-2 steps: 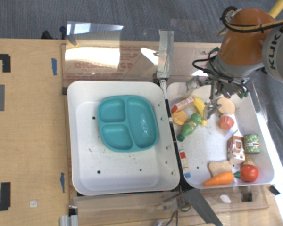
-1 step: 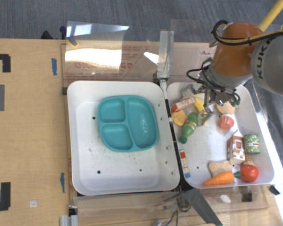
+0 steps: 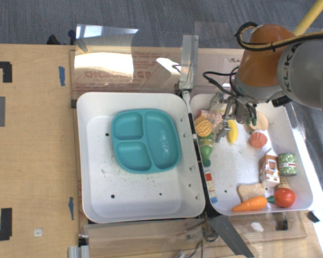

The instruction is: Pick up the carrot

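Observation:
The orange carrot (image 3: 250, 203) lies at the near edge of the right bin (image 3: 231, 168), in front of a slice of bread (image 3: 251, 190) and left of a red tomato (image 3: 285, 197). My gripper (image 3: 229, 121) hangs over the far part of that bin, between a yellow corn cob (image 3: 203, 126) and a yellow banana (image 3: 233, 133). It is well away from the carrot, toward the bin's far side. The wrist and its cables hide much of the gripper from above.
A teal divided plate (image 3: 146, 140) sits in the left bin (image 3: 97, 160). The right bin also holds a green vegetable (image 3: 205, 153), a pinkish-red fruit (image 3: 258, 140), a pale round item (image 3: 260, 122), a small carton (image 3: 269, 169) and a green can (image 3: 287, 164).

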Motion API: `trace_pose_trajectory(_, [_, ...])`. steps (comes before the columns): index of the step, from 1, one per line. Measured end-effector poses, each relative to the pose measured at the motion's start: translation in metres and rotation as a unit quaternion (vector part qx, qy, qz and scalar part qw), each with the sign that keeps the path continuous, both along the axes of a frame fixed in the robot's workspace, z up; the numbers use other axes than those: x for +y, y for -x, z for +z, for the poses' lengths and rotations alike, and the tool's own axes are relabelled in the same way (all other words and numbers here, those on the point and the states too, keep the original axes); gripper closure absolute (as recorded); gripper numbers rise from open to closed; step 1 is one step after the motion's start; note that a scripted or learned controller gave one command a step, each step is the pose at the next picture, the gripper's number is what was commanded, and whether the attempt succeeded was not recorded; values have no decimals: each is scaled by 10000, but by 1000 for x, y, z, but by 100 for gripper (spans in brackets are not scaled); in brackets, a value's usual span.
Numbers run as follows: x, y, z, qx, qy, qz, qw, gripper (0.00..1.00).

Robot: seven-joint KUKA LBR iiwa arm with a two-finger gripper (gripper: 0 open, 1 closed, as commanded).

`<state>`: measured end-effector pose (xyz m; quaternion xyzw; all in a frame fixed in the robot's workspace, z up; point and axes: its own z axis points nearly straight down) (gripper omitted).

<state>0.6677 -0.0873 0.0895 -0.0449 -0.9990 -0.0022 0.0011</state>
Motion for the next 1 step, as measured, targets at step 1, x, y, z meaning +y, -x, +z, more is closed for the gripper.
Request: trace_pose_trajectory(1, [1,-5,14,-107,12,4,9999,100])
